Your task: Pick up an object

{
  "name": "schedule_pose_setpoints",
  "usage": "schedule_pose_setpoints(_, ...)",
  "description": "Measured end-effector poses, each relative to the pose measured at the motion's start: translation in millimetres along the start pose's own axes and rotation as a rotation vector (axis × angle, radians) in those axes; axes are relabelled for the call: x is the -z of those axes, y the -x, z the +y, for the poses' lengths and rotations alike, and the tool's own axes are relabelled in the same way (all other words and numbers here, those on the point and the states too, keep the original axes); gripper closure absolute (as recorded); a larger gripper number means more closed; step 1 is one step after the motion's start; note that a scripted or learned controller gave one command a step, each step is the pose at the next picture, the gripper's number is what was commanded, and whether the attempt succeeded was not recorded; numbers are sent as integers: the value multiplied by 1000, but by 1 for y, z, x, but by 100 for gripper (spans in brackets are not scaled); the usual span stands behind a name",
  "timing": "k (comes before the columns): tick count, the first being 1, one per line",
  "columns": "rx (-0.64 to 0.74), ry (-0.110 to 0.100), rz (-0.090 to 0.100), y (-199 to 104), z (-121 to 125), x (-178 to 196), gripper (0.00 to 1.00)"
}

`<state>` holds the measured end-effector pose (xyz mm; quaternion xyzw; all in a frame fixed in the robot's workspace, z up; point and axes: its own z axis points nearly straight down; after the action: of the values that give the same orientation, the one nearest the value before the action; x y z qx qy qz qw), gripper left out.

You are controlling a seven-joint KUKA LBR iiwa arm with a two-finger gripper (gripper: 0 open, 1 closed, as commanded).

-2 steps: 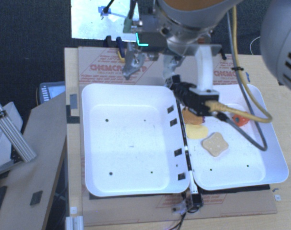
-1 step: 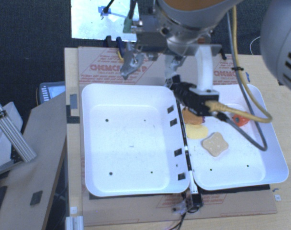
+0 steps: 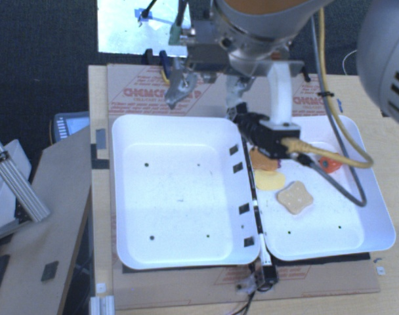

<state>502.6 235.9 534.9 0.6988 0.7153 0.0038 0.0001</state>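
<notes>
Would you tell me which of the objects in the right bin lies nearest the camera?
The tan toast-shaped piece; the yellow piece and red-orange piece lie farther back.

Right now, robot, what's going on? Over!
Gripper up above the bins' back edge, nothing between its fingers. Toast piece and yellow slice lie in right bin. Yellow cable hangs over that bin.

Arm (image 3: 278,5) cropped at top, red object (image 3: 331,165) half behind cable (image 3: 337,156)

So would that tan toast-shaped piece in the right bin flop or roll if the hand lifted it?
The tan toast-shaped piece looks thick and lies flat, so it probably stays stiff and won't roll. Likely a light toy, though its smooth-looking surface may slip.
</notes>
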Motion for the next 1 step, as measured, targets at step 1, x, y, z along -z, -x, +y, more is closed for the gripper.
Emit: schedule_pose_setpoints(1,0,0,0,0,0,0,0)
